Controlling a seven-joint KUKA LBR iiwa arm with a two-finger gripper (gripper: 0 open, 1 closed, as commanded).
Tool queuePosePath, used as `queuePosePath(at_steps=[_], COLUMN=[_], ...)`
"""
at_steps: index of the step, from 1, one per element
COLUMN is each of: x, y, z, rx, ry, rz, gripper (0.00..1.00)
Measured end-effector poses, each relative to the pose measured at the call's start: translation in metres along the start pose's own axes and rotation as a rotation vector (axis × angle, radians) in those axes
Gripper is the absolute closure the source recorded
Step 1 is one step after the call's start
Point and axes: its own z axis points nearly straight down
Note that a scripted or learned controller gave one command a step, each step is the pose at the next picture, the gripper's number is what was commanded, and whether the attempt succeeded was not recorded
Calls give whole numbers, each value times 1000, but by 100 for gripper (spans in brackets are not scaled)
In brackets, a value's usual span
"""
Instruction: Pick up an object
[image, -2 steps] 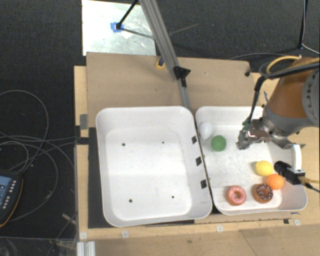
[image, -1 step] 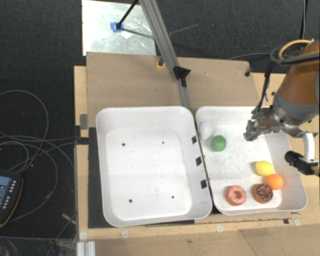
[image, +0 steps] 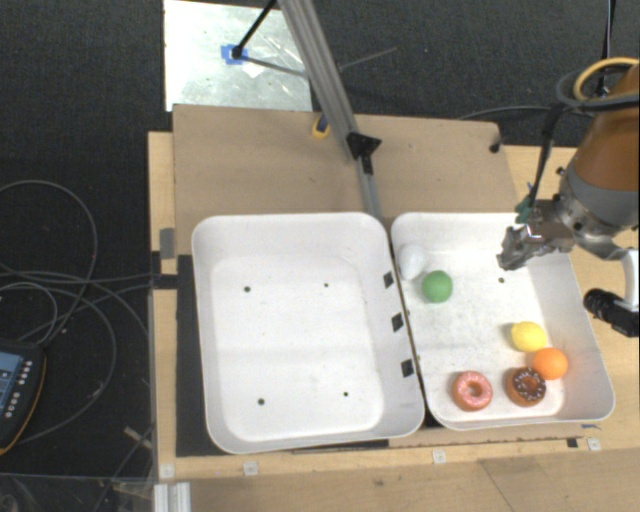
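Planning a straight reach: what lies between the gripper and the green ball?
Bare white bin floor separates the gripper from the green ball in the camera view.

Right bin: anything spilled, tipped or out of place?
Nothing stands out. The right white bin holds a green ball, yellow ball, orange ball, pink-iced doughnut and chocolate doughnut, all lying inside. The gripper hangs above it.

Premises: robotics laboratory. Evidence: grey robot arm with orange band (image: 605, 160) reaching over two shallow white plastic bins (image: 300, 232) on a plywood bench (image: 260, 160); slanted grey metal camera pole (image: 325, 70); loose black cables (image: 60, 290) and a handheld control pendant (image: 15, 385) on dark carpet
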Motion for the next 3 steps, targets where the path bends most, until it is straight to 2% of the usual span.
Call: queuePosePath(at_steps=[1,2,3], x=[57,117,174], y=[-7,-22,-22], z=[-6,5,8], rx=[4,6,5], ry=[3,4,4], rz=[-5,-6,-6], gripper=[100,100,100])
